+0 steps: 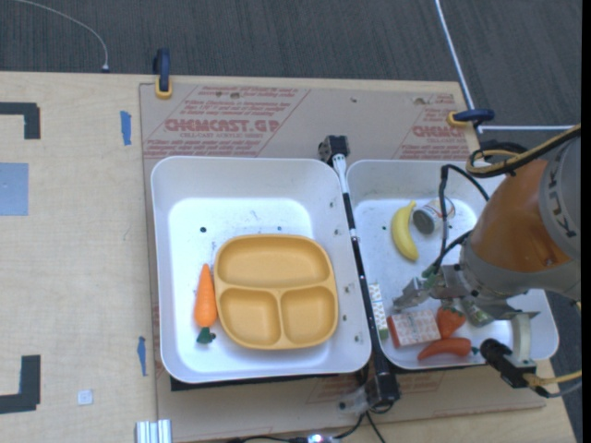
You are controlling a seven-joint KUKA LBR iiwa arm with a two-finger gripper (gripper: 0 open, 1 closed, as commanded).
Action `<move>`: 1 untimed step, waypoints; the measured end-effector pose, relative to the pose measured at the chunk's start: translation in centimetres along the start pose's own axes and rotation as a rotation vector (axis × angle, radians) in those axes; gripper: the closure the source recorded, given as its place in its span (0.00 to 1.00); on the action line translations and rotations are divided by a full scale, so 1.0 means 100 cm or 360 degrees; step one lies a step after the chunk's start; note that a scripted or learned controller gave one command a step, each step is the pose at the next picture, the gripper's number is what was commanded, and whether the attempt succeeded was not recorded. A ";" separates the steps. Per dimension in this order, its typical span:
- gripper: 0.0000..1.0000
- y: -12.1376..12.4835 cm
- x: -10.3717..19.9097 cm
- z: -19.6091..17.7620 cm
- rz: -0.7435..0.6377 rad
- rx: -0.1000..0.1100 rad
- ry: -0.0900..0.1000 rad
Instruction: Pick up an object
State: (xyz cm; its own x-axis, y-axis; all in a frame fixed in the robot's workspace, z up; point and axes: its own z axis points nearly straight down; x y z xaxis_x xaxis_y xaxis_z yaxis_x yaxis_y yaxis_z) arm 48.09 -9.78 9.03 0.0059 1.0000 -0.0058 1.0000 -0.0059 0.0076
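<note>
A yellow banana is lying curved in the right bin, with a red-and-white packet and orange-red pieces sitting near its front.

Divided tray and carrot in left bin; banana in right bin

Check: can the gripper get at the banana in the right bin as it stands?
Probably yes. The banana lies bare near the far wall of the right bin, with only a small round grey thing beside it. The gripper hangs just nearer the camera in that bin, over the red items.
</note>
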 end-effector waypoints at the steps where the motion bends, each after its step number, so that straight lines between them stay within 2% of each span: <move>1: 0.00 0.000 0.001 0.000 0.0001 -0.0003 -0.0003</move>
State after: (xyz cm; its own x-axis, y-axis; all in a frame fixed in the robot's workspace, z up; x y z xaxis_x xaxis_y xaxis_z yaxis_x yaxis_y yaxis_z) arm 48.13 -9.66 9.02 0.0068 0.9999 -0.0077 0.9999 -0.0067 0.0092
